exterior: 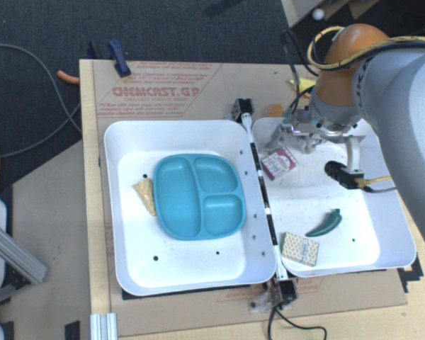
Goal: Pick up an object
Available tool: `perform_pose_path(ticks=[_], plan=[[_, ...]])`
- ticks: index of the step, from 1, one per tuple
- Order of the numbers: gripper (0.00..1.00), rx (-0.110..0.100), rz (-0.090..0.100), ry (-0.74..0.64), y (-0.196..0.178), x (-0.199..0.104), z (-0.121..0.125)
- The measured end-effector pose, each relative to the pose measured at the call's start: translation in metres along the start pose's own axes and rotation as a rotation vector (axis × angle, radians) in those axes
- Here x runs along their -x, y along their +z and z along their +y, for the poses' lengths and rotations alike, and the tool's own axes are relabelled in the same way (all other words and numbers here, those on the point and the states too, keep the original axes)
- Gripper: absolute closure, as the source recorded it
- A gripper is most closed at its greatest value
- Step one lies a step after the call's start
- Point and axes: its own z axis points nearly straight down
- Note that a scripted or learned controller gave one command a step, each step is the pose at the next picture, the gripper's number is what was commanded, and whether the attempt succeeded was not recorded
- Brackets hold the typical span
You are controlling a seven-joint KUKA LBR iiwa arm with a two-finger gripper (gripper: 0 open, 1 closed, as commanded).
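Just below the hand, in the right bin, a small packet is seen; the approach step is judged underway; a descent is required next.

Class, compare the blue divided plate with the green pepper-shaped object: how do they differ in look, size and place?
The blue divided plate is broad and rounded, with three compartments; the green pepper-shaped object is slim, curved and far smaller. The plate lies in the left bin, the pepper in the right bin. The plate is light blue, the pepper dark green. Both rest on a white bin floor, untouched by the gripper.
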Motion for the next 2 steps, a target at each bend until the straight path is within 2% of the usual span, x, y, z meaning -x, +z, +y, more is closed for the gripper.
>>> perform_pose_path(ticks=[1, 2], plan=[[0.0, 0.0, 0.0, 0.0, 0.0, 0.0, 0.0], [0.0, -0.003, 0.001, 0.001, 0.0, 0.003, -0.023]])
